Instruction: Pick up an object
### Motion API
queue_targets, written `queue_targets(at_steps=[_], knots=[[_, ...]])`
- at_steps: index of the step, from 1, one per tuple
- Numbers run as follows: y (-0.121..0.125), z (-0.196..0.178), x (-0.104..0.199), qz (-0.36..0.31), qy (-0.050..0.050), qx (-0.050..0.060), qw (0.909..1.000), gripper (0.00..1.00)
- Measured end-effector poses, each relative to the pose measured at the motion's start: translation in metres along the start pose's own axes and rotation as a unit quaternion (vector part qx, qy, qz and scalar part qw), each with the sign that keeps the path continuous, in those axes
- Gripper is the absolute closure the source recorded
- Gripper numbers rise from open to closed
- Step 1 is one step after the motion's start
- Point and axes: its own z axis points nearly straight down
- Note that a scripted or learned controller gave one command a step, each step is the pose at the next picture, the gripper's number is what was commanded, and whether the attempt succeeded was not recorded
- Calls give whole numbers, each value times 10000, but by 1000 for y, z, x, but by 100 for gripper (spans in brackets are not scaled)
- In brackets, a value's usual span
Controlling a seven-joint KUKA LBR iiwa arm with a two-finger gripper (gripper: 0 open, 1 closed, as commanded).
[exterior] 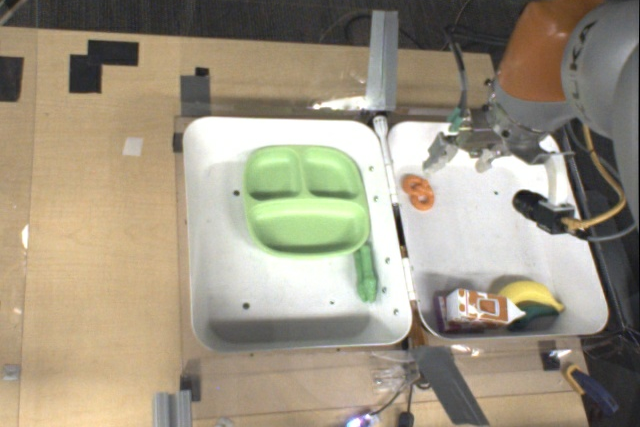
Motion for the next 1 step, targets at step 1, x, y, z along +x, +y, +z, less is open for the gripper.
queue_targets(at_steps=[1], knots=[[-53, 1, 75, 473, 5, 18, 9989, 0]])
